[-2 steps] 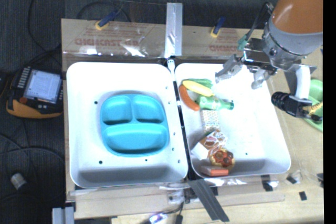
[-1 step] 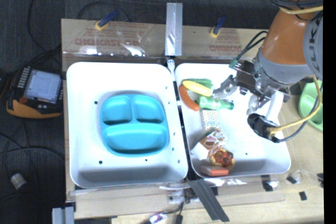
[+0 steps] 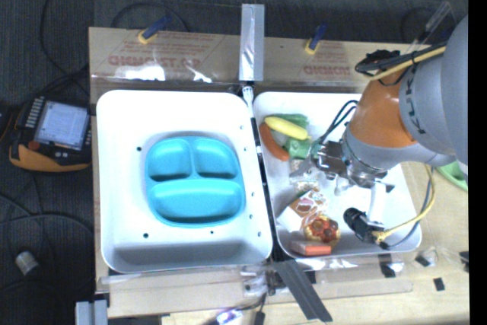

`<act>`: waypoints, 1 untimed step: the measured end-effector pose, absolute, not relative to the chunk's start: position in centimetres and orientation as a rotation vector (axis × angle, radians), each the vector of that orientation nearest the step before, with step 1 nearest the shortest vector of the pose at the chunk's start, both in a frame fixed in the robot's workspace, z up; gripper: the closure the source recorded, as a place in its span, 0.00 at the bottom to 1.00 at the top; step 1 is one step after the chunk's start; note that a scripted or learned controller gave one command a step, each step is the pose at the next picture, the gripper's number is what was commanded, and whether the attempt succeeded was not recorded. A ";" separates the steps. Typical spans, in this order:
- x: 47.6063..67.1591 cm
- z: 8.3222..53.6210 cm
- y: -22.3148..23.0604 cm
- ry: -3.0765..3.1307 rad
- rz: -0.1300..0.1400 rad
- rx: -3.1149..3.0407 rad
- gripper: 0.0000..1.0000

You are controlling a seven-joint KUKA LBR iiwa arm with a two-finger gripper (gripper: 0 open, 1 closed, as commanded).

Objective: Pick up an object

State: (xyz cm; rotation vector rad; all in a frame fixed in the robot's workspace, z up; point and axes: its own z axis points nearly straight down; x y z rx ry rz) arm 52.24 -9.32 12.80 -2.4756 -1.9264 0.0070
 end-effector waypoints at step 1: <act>50.1 9.0 -10.7 -1.998 -0.012 -2.431 0.00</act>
